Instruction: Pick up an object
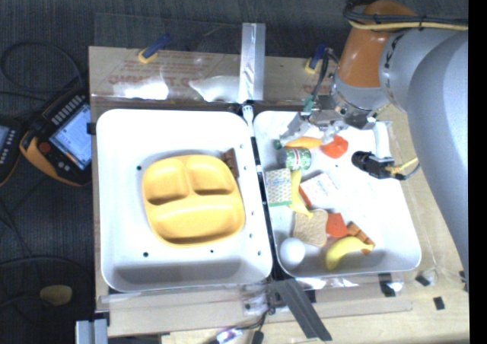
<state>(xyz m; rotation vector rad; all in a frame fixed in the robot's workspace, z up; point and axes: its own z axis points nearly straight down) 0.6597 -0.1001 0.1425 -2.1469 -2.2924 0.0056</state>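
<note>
One grey arm (pixel 426 68) reaches down into the right bin (pixel 399 217), claw (pixel 323 123) state unclear.

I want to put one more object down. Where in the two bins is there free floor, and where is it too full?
Free: the left bin floor around the yellow tray, widest along its left and front walls. In the right bin, a bare patch between the white card and the right wall. Crowded: the right bin's left side, from the green can to the banana, and under the gripper.
</note>
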